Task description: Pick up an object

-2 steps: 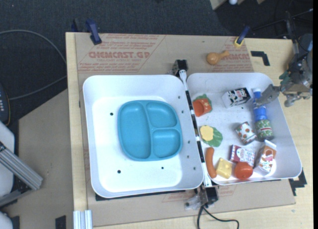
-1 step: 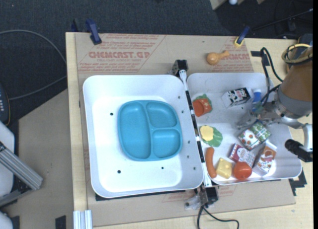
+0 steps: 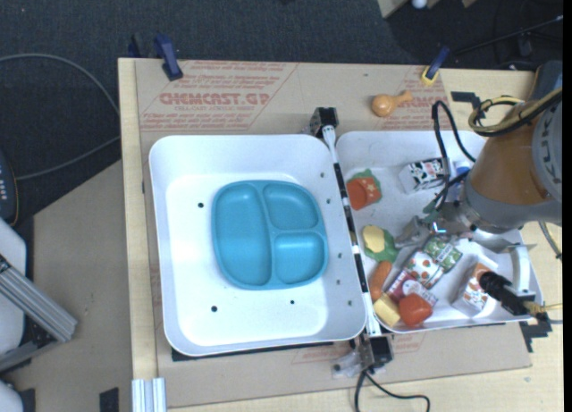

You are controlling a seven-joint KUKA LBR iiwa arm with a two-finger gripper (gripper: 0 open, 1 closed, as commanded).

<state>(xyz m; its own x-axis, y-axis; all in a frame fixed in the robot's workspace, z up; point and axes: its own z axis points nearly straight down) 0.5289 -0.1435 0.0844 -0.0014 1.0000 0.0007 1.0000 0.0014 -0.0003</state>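
Note:
My gripper (image 3: 427, 228) is low in the right bin (image 3: 393, 147), near its middle, under the grey arm with its orange band (image 3: 506, 167). Toy foods lie around it. A green-and-white carton (image 3: 443, 250) sits just below it, and a strawberry-printed carton (image 3: 420, 269) lies beside that. A yellow-green fruit (image 3: 377, 240) is to the gripper's left. A red tomato-like piece (image 3: 364, 190) rests up-left of it. An orange carrot (image 3: 381, 274), a red piece (image 3: 414, 310) and a yellow piece (image 3: 386, 312) crowd the bin's near-left corner.
The left bin (image 3: 179, 222) holds a blue divided plate (image 3: 268, 231). A small white carton (image 3: 427, 172) lies at the right bin's back, and another carton (image 3: 472, 292) sits at the front right. An orange wooden piece (image 3: 390, 104) rests on the bench behind the bins.

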